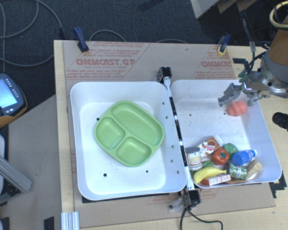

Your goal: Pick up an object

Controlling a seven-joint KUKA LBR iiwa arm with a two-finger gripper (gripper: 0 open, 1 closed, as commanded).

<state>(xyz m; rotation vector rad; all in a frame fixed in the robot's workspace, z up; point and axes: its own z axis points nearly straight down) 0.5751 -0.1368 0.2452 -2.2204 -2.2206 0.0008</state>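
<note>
Progress looks early: the gripper (236, 97) hovers in the right bin (201, 95), just above an orange object (237, 109) still resting on the bin floor; whether the fingers are released or clenched I cannot tell, so lifting remains
</note>
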